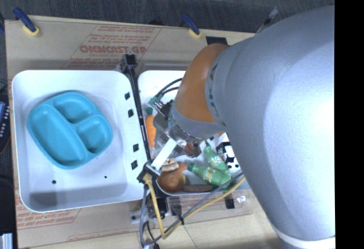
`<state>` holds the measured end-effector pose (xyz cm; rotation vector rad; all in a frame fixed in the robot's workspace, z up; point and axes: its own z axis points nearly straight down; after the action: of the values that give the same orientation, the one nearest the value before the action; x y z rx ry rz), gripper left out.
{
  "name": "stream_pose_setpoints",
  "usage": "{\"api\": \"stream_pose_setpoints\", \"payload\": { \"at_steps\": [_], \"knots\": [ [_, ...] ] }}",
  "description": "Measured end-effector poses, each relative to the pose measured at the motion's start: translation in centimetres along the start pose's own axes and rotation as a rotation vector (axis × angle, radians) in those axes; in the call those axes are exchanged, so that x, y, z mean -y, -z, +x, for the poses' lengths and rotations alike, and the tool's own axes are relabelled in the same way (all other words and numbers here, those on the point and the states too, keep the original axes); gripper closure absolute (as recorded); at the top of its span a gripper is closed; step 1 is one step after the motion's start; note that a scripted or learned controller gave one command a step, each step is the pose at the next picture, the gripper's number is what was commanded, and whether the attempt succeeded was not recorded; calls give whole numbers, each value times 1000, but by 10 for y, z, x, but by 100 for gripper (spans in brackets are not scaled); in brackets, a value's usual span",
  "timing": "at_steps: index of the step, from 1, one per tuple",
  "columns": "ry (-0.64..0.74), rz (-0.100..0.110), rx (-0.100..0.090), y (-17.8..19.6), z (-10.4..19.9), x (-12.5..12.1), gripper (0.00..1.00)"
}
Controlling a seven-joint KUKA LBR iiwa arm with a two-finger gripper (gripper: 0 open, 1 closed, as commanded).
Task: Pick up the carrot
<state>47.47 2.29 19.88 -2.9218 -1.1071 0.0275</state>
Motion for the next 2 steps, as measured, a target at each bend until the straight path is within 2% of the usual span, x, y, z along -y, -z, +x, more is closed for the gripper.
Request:
{"api": "stream_pose_setpoints", "payload": {
  "at_steps": [1, 2],
  "knots": [
    [14, 8, 3, 9, 1, 1, 100],
    [-449, -7, -5, -9, 22, 25, 100]
  ]
}}
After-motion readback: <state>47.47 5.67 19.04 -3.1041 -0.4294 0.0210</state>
